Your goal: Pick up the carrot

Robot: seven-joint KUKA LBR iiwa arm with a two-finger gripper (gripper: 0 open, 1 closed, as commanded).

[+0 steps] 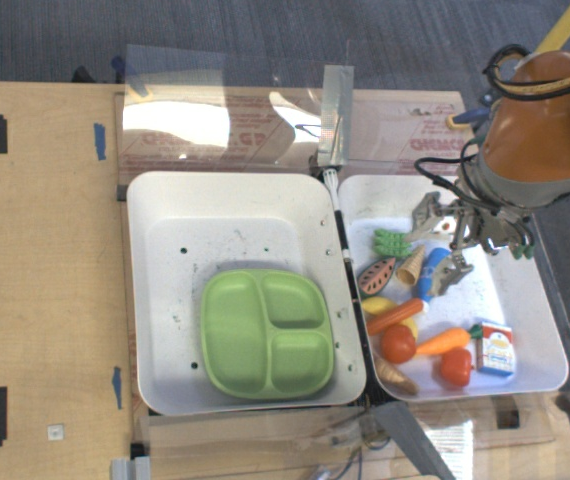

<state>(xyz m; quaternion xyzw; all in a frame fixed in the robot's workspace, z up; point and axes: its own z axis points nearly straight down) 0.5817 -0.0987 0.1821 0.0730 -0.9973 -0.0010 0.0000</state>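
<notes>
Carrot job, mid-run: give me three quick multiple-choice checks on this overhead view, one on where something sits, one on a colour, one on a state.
1. Which bin holds the carrot?
A. the left bin
B. the right bin
C. neither, it lies on the bench

2. What colour is the divided plate?
A. green
B. red
C. blue

3. How does the carrot stand with the gripper?
A. clamped between its fingers
B. lifted above the bin
C. lying loose on the bin floor, apart from it

Answers: 1 B, it lies among the toy food in the right bin. 2 A, the plate in the left bin is light green. 3 C, the carrot lies nearer the front wall while the gripper hangs over the blue item.
</notes>
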